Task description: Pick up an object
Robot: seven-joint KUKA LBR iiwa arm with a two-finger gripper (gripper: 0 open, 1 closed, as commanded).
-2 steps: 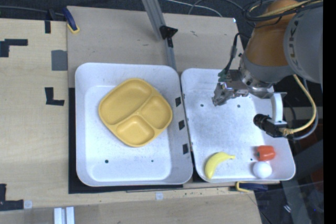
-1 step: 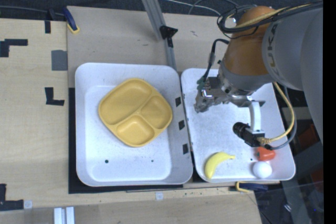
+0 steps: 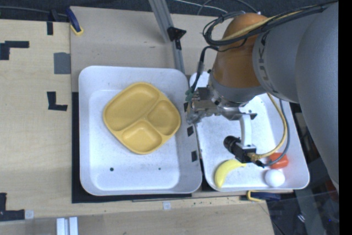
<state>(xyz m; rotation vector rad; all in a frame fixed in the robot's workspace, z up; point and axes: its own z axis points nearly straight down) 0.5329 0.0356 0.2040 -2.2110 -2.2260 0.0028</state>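
Note:
A yellow plate with three compartments point(image 3: 142, 117) lies in the left bin point(image 3: 132, 176), towards its back. In the right bin point(image 3: 215, 143), a yellow banana point(image 3: 226, 170) lies at the front edge. A white ball point(image 3: 274, 178) sits right of the banana, and a small orange thing point(image 3: 280, 162) lies just behind the ball. My gripper point(image 3: 191, 113) hangs over the right bin's left wall, beside the plate's right edge and behind the banana. Nothing can be made out between its tips.
A slanted grey metal bar point(image 3: 159, 5) runs from the top of the view down to the back of the bins. A yellow and blue clamp point(image 3: 75, 21) sits at the bench's back left corner. The wooden table point(image 3: 33, 135) spreads out to the left.

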